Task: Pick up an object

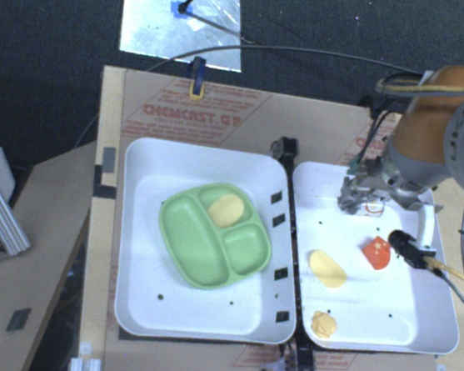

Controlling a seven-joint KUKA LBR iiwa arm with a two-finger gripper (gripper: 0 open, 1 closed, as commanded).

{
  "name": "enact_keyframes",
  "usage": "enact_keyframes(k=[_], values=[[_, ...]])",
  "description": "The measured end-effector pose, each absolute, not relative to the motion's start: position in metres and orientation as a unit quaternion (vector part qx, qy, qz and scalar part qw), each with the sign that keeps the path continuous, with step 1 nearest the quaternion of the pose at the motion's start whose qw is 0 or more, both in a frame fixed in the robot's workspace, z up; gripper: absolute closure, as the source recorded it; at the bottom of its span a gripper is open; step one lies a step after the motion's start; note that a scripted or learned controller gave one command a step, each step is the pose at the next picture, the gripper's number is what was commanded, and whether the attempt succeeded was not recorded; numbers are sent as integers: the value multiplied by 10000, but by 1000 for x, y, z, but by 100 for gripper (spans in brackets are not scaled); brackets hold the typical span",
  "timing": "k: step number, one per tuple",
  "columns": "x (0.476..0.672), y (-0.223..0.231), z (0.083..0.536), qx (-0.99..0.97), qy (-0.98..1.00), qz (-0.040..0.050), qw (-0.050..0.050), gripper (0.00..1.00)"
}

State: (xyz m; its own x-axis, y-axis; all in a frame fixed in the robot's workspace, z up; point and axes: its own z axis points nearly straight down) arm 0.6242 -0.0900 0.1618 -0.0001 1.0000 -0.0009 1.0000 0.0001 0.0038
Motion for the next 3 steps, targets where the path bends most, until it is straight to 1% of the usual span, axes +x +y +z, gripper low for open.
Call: enact_keyframes(k=[2, 3], values=[[623, -87, 241, 7057, 7085, 6, 7, 100], [596, -36, 244, 7053, 7089, 3, 3, 100]])
